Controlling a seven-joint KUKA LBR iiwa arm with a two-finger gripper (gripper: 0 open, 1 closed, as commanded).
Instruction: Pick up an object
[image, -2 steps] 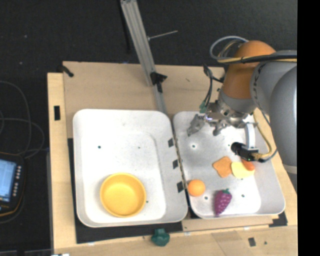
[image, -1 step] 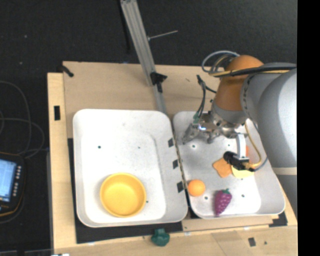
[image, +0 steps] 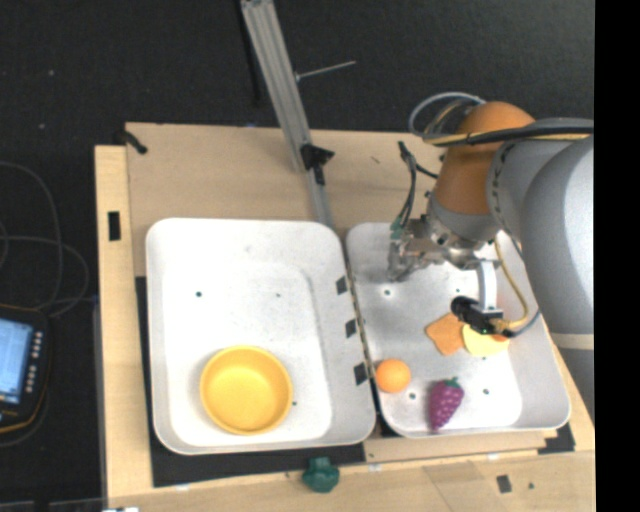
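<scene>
We see the gripper low over the right bin, nothing between its fingers; their gap we cannot tell. An orange ball, purple grapes and an orange wedge lie nearby; a yellow bowl sits in the left bin.

The arm was bulky, smooth and grey, with an orange band above the wrist; thin cables looped beside it.

A bowl sits in the left bin, lower left. In the right bin, a ball lies left of grapes, bottom edge.
</scene>
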